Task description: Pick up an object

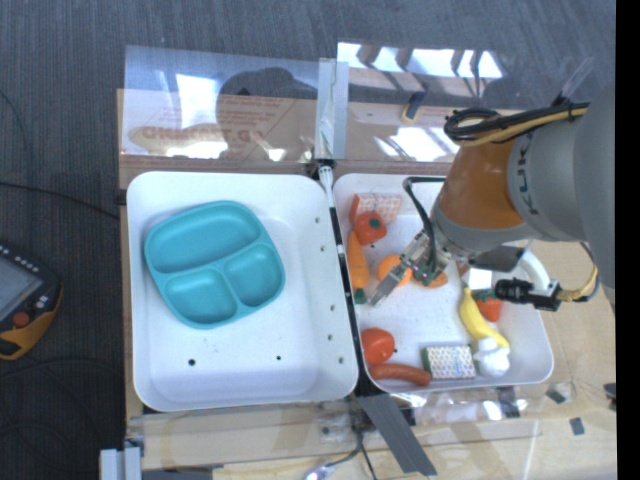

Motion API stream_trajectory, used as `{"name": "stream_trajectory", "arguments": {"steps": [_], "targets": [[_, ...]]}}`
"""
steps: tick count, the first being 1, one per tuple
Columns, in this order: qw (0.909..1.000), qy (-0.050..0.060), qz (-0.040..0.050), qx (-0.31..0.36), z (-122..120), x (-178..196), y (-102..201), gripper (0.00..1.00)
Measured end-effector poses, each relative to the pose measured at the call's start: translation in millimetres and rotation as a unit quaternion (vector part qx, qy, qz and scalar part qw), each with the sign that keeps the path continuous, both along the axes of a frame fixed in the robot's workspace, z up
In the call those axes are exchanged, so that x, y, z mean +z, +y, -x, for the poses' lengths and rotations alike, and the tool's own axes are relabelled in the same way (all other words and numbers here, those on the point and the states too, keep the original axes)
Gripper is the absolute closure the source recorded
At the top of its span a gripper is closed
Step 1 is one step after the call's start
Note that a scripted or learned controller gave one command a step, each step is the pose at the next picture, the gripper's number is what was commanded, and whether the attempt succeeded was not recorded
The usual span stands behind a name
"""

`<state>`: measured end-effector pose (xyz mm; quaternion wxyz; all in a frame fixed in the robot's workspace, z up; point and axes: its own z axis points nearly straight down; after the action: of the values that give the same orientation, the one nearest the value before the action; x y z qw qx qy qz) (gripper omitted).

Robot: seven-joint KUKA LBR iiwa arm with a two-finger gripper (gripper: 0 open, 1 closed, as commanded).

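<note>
The big grey arm (560,183) leans in from the right, smooth metal with a glossy orange band above the wrist, looming over the right bin (530,368). Beside it the left bin (230,378), a shallow white plastic tub with rounded corners, carries a teal plate (212,262), matte, rounded and split into three compartments. Over in the right bin the claw (400,275) is down low near the bin's middle, its metal fingers (385,286) angled toward the lower left, and whether they stand wide or narrow I cannot tell from this angle. An orange piece (388,267), small and glossy, sits right against the claw, touching or nearly so, though I can't see it pinched between the fingers. Just to the left, a long orange carrot (356,258) lies along the bin's left wall. Above the claw sits a round red tomato with a green top (370,226), and just behind it a small carton (377,207) with red print. To the right of the claw a curved yellow banana (478,320) lies near the right wall. Nearer the front edge there's a round red fruit (377,345), a slim red chili (402,373) beneath it, and a small speckled box (447,360) just beside that.
</note>
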<state>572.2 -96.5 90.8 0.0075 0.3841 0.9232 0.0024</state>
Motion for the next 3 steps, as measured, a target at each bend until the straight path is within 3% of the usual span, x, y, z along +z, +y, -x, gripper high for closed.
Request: {"name": "stream_trajectory", "arguments": {"steps": [1, 2, 3], "targets": [[0.9999, 0.003, -0.0006, -0.014, -15.3, -0.6, -1.1, 0.00], [0.9987, -0.001, -0.0011, -0.052, -4.0, -0.1, -2.1, 0.00], [0.9959, 0.003, -0.0023, -0.091, -15.2, -0.7, -6.6, 0.00]]}}
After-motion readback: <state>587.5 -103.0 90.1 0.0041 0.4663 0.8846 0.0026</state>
